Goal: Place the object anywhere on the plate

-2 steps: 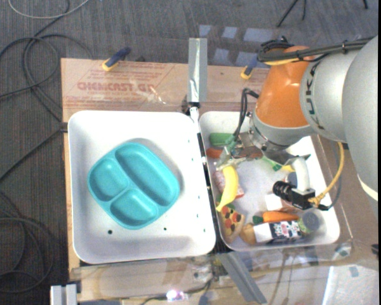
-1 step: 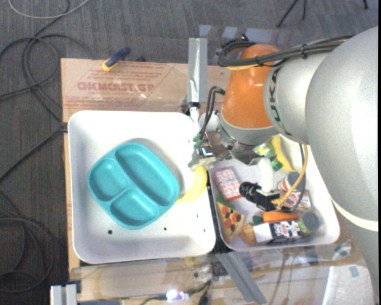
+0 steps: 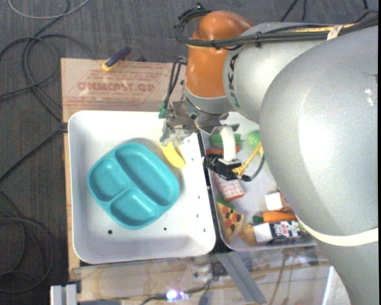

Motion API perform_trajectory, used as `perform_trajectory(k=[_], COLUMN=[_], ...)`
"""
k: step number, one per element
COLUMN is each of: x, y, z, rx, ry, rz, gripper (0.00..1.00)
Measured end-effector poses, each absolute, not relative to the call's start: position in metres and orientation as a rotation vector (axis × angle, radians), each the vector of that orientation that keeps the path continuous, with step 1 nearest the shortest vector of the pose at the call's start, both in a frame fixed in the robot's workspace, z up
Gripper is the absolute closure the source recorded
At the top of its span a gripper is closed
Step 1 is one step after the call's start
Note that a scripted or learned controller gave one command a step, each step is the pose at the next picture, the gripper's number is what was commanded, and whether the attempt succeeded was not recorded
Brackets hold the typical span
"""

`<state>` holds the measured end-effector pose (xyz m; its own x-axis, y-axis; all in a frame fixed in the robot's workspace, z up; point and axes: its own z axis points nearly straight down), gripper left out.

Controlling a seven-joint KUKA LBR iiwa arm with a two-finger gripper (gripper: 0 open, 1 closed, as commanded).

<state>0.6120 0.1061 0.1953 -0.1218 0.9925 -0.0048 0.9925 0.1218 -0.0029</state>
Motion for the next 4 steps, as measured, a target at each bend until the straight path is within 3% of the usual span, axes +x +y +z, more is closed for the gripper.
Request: perform_trajectory(k=[1, 2, 3, 4], x=[0.612, 0.612, 0.612, 0.537], y=[0.106, 0.106, 0.106, 0.080], z=[0.195, 0.204, 0.204, 0.182], rx=[2.081, 2.078, 2.078, 1.940], ry=[2.351, 2.351, 2.351, 2.475], rz=[-0.009, -0.016, -0.017, -0.006], gripper=[0.00, 1.00, 0.00, 0.00])
